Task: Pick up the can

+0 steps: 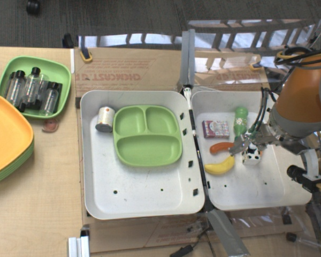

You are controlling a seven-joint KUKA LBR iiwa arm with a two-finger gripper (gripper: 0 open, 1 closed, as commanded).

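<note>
The can point(104, 119) lies in the left bin point(144, 197), touching the green divided plate point(147, 135). The pincer point(245, 145) hovers over the right bin point(257, 191); its state I cannot tell. Grey carpet point(150, 7) lies beyond the wooden bench point(37, 208).

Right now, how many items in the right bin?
5: green bottle, pink packet, orange carrot, banana, black-and-white toy by the gripper. The arm may hide more.
</note>
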